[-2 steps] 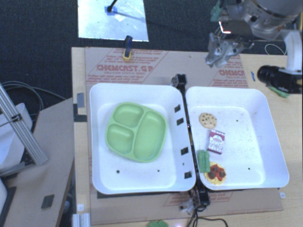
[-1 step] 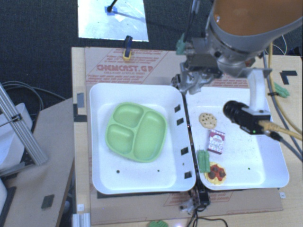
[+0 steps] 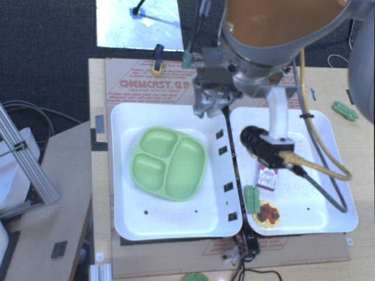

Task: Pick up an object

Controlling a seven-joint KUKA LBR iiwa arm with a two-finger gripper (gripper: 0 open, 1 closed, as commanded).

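Note:
My gripper [image 3: 209, 105] hangs over the far end of the divider between the two bins, just beyond the left bin's back right corner. A light green divided plate [image 3: 169, 163] lies in the left bin [image 3: 126, 215], down and left of the gripper. In the right bin [image 3: 334, 209] I see a small pink and white box [image 3: 267, 180], a green ridged piece [image 3: 252, 199] and a red and yellow item [image 3: 268, 213] near the front left corner. Nothing shows between the gripper's tips, and the arm's wide body hides what lies behind it.
A small green object [image 3: 345, 111] lies on the bench right of the right bin. A blue and yellow clamp [image 3: 157, 60] sits at the bench's back edge. Another green thing [image 3: 196, 277] peeks in at the bottom edge.

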